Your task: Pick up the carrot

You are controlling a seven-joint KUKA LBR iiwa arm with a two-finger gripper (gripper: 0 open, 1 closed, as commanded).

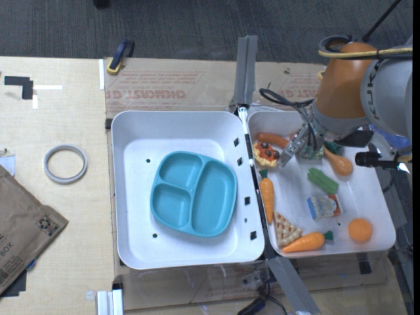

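Orange items: three carrot-like pieces lie in the right bin (387, 225).
Carrot (267, 199): lies lengthwise against the right bin's left wall, tip toward the near edge, just below a small tart (266, 151).
Second carrot (304, 243): lies near the front edge, green stub pointing right, touching a waffle wedge (286, 226).
Third carrot (273, 138): lies at the far left of the bin, partly behind the gripper.
Gripper (293, 149): hangs low over the far left part of the right bin, beside the tart and above the first carrot, apart from it.
Fingers: nothing shows between them; they look narrowly parted, though the tips blur into the clutter.
Arm (357, 81): grey with an orange band, reaching in from the right over the bin's far corner.
Other items in right bin: a green piece (323, 179), a small packet (324, 207), an orange ball (359, 230), a tan pear-like fruit (338, 163).
Left bin (131, 176): holds a blue divided plate (194, 193).
Tabletop (52, 110): bears a tape ring (65, 163) left of the bins and a brown box (23, 222) at the near left.
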